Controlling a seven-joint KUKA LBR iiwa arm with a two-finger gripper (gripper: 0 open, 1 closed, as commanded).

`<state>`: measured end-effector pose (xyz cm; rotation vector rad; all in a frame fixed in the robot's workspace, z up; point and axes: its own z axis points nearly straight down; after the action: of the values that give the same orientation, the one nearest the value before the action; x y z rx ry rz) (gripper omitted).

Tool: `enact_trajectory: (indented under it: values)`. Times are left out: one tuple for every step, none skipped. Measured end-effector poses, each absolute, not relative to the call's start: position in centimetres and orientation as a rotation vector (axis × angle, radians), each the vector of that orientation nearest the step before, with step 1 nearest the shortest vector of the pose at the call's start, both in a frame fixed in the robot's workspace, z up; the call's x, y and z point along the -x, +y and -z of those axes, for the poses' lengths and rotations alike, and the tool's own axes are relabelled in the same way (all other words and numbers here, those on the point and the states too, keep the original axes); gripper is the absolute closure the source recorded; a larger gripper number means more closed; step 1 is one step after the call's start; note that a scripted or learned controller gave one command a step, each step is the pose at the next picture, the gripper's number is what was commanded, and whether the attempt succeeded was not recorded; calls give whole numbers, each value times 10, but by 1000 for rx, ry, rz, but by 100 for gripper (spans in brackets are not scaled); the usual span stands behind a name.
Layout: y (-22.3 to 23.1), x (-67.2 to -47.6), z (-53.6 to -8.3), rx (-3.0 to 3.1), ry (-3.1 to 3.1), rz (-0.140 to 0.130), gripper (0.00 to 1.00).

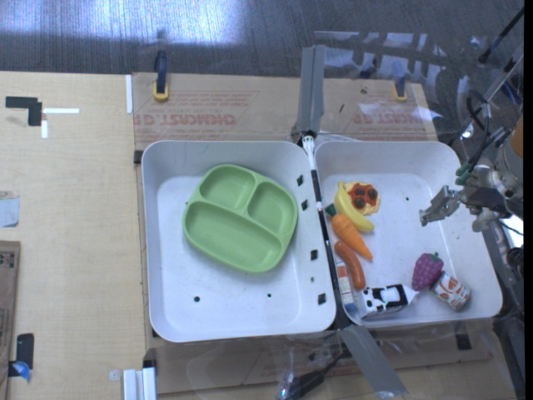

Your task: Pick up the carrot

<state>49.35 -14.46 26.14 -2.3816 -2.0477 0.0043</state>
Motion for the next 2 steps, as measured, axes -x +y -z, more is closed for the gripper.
enact_trajectory:
  values:
    - [-162, -507, -197, 2332, -2099, -6, 0]
    - [-193, -493, -272, 2321, -2116, -5, 0]
